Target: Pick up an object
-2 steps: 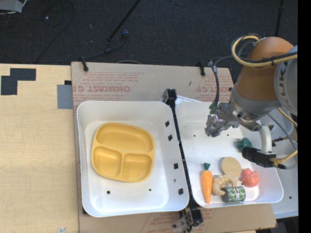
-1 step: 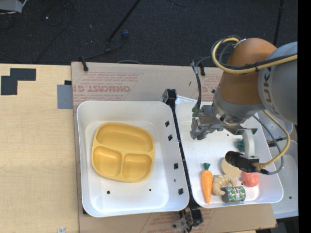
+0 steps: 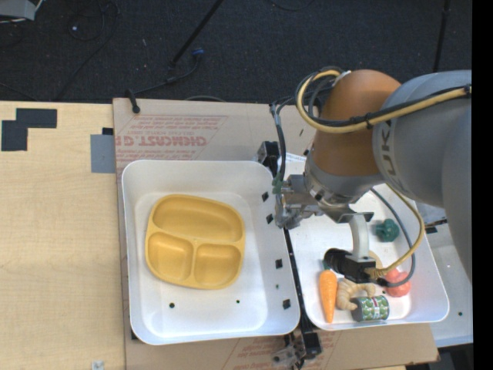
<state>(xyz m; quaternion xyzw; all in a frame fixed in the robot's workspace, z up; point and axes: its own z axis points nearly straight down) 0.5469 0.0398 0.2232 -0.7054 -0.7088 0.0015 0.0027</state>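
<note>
Pale wood tabletop [image 3: 54, 245], with a brown cardboard sheet [image 3: 169, 133] under both bins. The grey arm [image 3: 431, 137] with its orange band comes in from the right and covers the upper part of the right bin [image 3: 425, 295]. The left bin [image 3: 192, 311] holds one yellow divided plate [image 3: 196, 241], lying flat left of centre. The gripper [image 3: 286, 209] hangs low over the wall where the two bins meet, at the right bin's upper left corner. Whether it is open or closed cannot be told from this angle, and nothing is seen in its grip. The loose items cluster at the right bin's near edge. An orange carrot [image 3: 328, 295] lies lengthwise, tip toward the camera. A small green can [image 3: 372, 308] lies on its side just right of it, and a beige piece [image 3: 350, 290] sits between them. A pink-red piece [image 3: 398, 284] lies just beyond the can, and a small teal piece [image 3: 386, 230] sits apart, farther back.
</note>
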